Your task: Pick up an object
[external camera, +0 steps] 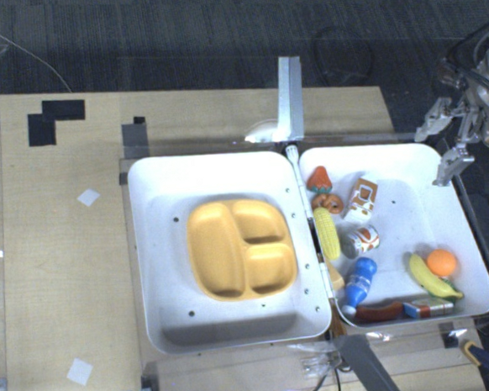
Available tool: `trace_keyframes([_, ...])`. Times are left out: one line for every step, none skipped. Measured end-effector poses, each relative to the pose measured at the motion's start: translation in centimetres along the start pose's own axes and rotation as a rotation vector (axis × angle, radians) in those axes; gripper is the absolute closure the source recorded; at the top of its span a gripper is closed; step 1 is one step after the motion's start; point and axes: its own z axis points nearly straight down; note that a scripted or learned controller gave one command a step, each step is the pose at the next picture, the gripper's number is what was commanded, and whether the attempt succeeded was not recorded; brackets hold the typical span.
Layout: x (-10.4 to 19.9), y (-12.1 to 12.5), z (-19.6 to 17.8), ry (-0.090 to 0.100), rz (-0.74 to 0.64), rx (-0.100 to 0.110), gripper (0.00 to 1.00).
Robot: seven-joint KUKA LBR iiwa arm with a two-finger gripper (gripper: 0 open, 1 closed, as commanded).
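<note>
Gripper (451, 142) hangs with fingers spread and nothing between them, over the right bin's (410, 154) far right corner.

Below lie an orange (441, 263) touching a banana (430, 278), a blue bottle (360, 280), corn (327, 233); a yellow tray (238, 248) sits in the left bin (159, 239).

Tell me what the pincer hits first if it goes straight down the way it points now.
Probably the right bin's upper right rim or corner. The pincer hangs open over that edge, apart from the toys, with the orange ball and banana well below it in the view. Depth is unclear from this slant.
</note>
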Motion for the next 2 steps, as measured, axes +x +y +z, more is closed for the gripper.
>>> trace_keyframes([3.3, -1.7, 15.0, 0.007, -0.302, -0.004, 0.0])
trace_keyframes([8.2, -1.6, 19.2, 0.003, -0.221, -0.002, 0.0])
